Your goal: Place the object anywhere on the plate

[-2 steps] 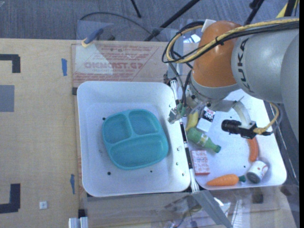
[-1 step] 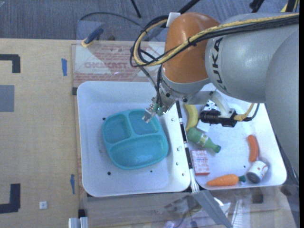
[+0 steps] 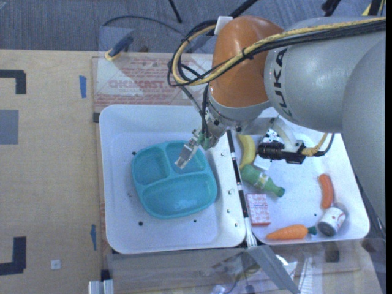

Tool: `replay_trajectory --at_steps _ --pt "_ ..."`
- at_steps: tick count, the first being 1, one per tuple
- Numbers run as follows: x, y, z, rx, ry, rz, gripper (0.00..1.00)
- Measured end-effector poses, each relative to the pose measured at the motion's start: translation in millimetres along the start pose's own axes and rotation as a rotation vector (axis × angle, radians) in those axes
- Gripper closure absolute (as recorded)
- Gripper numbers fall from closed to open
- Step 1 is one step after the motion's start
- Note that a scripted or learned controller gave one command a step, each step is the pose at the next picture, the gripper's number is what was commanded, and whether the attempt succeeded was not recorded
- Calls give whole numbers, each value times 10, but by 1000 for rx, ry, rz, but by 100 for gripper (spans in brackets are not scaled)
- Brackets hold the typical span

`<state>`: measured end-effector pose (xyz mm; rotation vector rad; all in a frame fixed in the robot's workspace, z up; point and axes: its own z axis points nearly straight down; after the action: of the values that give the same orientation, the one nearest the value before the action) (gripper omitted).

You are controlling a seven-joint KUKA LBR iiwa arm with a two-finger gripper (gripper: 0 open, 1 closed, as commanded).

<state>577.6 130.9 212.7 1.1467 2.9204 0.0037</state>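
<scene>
Carrot [image 3: 288, 231]: one, orange, tapered, lying near the front edge of the right bin [image 3: 300, 192]; long axis runs left to right, green end to the right, beside a small white and dark cylinder [image 3: 331, 220].
Packet [image 3: 258, 208]: one, flat, red and white, rectangular, just left of the carrot by the bin's left wall.
Sausage-like piece [image 3: 326, 190]: one, orange-red, rounded, long axis running front to back, near the right side of the right bin.
Bottle [image 3: 262, 180]: one, green with a white label, on its side; long axis slants from upper left to lower right.
Plate [image 3: 174, 179]: one, teal, smooth, rounded corners, three compartments, in the left bin [image 3: 116, 182].
Hand [image 3: 185, 156]: over the plate's upper right compartment; whether the fingers are apart or closed I cannot tell.
Banana [image 3: 247, 150]: one, yellow, curved, long axis running front to back, in the right bin beside the dividing wall, partly under the arm [image 3: 306, 72].
Bins: two, shallow, white, side by side on the wooden surface [image 3: 43, 182].
</scene>
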Motion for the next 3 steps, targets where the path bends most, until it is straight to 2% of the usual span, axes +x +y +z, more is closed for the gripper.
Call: replay_trajectory --at_steps 1,2,3 --pt "97 10 -738 2 1 116 0" --pt "109 35 -841 -1 -2 110 100" --pt "112 36 -840 -1 -2 110 0"
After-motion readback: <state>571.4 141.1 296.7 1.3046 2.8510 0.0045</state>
